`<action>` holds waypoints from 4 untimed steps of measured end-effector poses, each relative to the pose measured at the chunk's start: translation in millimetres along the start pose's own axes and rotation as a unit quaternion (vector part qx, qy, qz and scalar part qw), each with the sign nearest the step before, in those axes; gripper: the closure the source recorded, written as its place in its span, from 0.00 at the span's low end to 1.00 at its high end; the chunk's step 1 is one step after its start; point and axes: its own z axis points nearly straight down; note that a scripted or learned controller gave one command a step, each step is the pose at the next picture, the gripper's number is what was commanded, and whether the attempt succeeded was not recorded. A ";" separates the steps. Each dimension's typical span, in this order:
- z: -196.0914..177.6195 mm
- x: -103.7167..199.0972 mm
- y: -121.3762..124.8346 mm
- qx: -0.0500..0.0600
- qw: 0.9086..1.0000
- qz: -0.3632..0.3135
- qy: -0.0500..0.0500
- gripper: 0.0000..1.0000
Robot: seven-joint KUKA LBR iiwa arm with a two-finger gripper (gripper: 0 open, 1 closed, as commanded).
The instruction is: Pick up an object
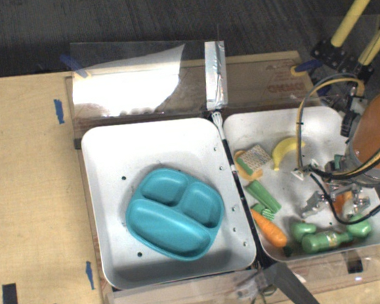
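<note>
Several small toy foods under gripper [328,200]: green cucumber [329,237] just below, carrot [270,229] left, banana [284,151] above-left. Likely light, stiff, smooth plastic; grasp cucumber mid-body. Gripper state: cannot tell.

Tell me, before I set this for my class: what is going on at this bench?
A robot arm reaches into the right bin, its gripper low among toy foods: a carrot, green vegetables and a banana. Nothing is visibly lifted yet. The left bin holds a teal divided plate.
</note>
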 end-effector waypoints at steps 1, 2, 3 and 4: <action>-9.0 -63.1 -50.8 -0.004 0.999 -0.038 0.001 0.00; 3.5 -112.3 -136.1 -0.004 0.999 0.049 0.001 0.00; -10.7 -113.6 -138.8 0.001 0.999 0.052 -0.003 1.00; -140.2 -170.5 -123.4 0.002 1.000 0.017 0.000 1.00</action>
